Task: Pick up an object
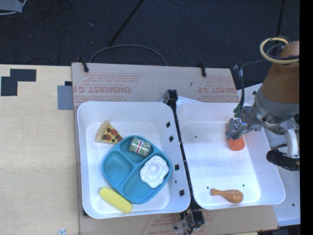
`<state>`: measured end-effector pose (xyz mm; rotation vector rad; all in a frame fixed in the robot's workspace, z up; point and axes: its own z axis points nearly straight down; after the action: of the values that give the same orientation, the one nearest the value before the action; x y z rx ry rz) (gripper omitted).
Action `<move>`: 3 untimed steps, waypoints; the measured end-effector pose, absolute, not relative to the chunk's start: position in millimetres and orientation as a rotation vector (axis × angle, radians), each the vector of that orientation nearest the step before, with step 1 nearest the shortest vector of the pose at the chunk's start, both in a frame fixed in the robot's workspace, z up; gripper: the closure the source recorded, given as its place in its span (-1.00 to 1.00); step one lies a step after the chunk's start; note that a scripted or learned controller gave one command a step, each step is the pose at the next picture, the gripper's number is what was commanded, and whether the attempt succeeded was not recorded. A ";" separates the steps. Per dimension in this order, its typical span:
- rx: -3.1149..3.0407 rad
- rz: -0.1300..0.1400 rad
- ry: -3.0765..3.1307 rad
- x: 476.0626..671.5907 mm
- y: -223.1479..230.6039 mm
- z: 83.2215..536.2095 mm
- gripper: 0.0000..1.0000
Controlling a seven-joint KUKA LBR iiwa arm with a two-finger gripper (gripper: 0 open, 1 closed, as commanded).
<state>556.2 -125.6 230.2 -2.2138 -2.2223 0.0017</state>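
Trouble looks likeliest at the hand (236, 132), which sits directly on the small orange object (236, 144) near the right bin's (274, 197) far right wall, grip unreadable, so a shallow pinch could let it roll toward the drumstick (227, 195).

arm (281, 82): cut off at right edge | orange object (236, 144): top hidden under gripper (236, 129), perhaps touching

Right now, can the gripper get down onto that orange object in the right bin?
Probably yes. The gripper sits directly over the orange object in the right bin, with nothing lying between them. The chicken drumstick lies well away, near the bin's front edge, so the way down looks free.
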 end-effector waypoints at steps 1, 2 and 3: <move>-2.213 0.001 -2.223 559.2 -72.8 231.8 1.00; -2.214 0.004 -2.221 546.3 -24.4 220.6 1.00; -2.213 0.003 -2.223 546.9 30.7 217.6 1.00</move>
<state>546.9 30.7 217.6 -2.2129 -2.2228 0.0028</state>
